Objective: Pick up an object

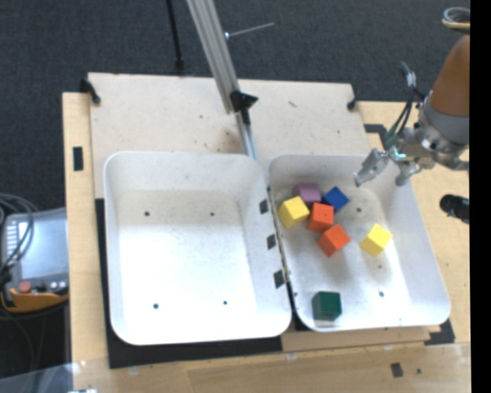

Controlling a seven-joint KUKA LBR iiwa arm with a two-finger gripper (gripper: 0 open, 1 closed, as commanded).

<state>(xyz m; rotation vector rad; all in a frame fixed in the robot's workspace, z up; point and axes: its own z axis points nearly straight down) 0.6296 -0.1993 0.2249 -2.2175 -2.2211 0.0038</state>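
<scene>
I am hovering my pincer (386, 169) over the far right corner of the right bin (417, 252), its two fingers spread wide with nothing between them. This is the approach step as I judge it: no block is gripped yet, and I am still choosing among them. A cluster is sitting toward the bin's far left part: a purple block (309, 191), a blue block (335, 197), a yellow block (294, 210) and two orange blocks, one (322, 216) touching the blue, the other (335, 239) just nearer. A second yellow block (376, 240) is lying apart toward the right wall, and a dark green block (326, 304) is resting at the near edge. The lone yellow one is looking easiest, since it has free space on all sides. Next I am needing to move toward the near side, centre over it, align my fingers with two flat faces, then descend.
</scene>
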